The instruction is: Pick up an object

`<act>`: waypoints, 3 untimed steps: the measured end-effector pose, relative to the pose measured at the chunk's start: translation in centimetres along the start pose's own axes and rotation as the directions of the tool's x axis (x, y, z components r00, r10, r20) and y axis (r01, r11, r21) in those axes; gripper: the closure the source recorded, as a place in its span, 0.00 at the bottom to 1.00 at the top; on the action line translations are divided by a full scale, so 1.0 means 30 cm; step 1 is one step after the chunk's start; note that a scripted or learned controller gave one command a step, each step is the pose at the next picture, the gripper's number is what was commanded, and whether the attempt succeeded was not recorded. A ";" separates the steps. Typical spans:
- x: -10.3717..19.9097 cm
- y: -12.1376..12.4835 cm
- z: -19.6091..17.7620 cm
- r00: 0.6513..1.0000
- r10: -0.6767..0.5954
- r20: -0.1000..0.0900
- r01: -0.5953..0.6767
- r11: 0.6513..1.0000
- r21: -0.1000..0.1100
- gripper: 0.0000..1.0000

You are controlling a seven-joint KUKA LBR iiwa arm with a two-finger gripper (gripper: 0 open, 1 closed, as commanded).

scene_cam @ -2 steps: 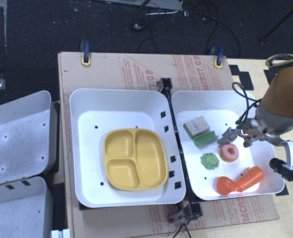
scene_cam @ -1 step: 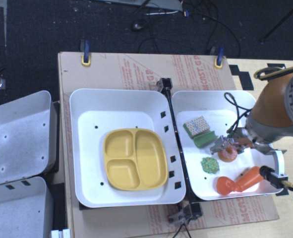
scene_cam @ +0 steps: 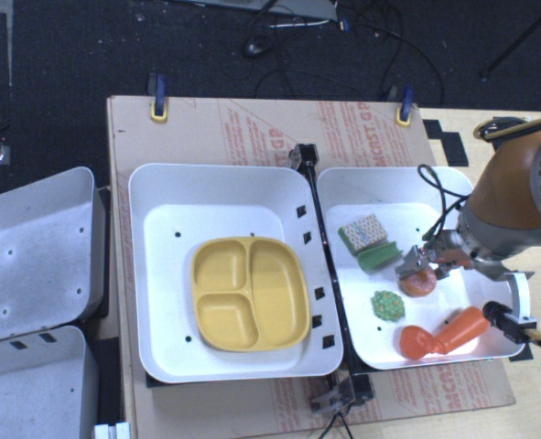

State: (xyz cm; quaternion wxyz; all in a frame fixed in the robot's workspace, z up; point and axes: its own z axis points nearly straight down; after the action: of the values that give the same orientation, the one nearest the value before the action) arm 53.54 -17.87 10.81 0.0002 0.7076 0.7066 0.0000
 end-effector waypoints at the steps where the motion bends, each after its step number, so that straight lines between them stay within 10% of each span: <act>1: -0.012 0.000 -0.138 1.000 -0.002 0.001 0.002 1.000 -0.001 1.00; 3: -0.001 0.001 -0.364 1.000 -0.004 0.001 0.004 1.000 -0.003 1.00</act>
State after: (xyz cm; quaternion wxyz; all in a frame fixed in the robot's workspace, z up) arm 53.58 -17.91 21.73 0.0016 0.7062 0.7080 0.0006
